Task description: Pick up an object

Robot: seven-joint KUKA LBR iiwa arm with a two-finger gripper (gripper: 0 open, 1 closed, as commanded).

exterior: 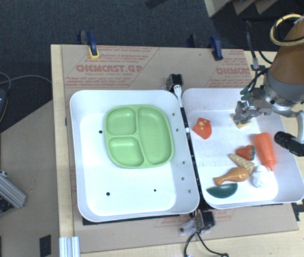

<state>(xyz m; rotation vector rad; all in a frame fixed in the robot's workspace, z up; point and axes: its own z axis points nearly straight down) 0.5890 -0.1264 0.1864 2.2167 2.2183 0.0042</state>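
Two white bins (87,159) on cardboard-covered bench (141,63); dark, possibly carpeted floor (60,9).

We see the arm (294,63) as a thick rounded body, orange across its upper part and grey below, with a lighter grey ring at the wrist. A yellowish cable (283,27) loops over its top, and thin dark cables (254,63) trail down its left side. The gripper (243,114) is a small block of grey metal. A black cylindrical part (292,143) sticks out lower down.
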